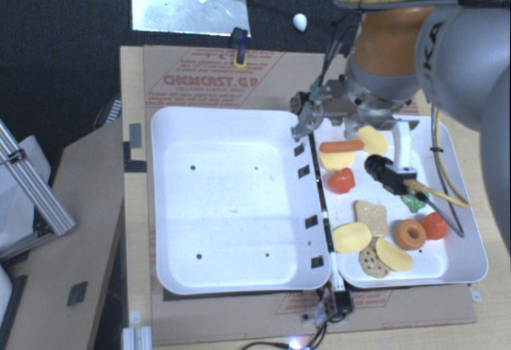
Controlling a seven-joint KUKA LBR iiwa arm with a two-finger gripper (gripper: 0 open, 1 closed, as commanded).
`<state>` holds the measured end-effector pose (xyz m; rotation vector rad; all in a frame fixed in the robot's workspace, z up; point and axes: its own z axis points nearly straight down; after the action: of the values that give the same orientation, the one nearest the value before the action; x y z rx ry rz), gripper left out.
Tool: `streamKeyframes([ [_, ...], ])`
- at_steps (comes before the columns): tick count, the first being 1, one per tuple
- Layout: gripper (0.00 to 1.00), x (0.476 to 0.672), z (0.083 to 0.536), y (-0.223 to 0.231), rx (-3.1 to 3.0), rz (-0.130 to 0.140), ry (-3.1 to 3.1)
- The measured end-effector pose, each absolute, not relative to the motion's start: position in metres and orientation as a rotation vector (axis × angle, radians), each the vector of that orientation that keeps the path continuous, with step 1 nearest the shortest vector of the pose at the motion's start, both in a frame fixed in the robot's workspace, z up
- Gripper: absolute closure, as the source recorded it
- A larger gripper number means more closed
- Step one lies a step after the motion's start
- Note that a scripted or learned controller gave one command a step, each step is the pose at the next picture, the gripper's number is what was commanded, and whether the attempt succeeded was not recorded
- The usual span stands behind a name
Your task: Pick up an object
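Starting at the gripper (306,118): I couldn't tell whether it was spread or closed, as the wrist hardware hid the tips, and I saw nothing caught in it. It hung beyond the red block (341,180), a little toward the left bin (231,121), right about over the ridge where the two bins meet. The grey arm (471,61) and its orange band (399,1) loomed farther back and across from that block.

All the pickable stuff lay in the right bin (471,260). The red block sat by the ridge. Just behind it was an orange sausage (339,146) lying crosswise, with a yellow chunk (373,141) beside the sausage, away from the ridge. In front of the block I had a square cracker (370,216), then a yellow potato (351,237) touching the cracker's near corner. Nearer the camera again were a round cookie (370,261) and a yellow slice (393,255). Out from the block, toward the bin's far side, sat a doughnut (411,234) and a red tomato (435,225), just beside each other, and a small green bit (413,200) behind the doughnut.
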<state>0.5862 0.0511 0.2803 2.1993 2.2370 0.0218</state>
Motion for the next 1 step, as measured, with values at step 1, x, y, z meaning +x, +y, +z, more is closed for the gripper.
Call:
streamKeyframes([
  [1, 0.0, 0.5993, 0.3402, 0.1136, 2.206, 0.015, 2.232],
])
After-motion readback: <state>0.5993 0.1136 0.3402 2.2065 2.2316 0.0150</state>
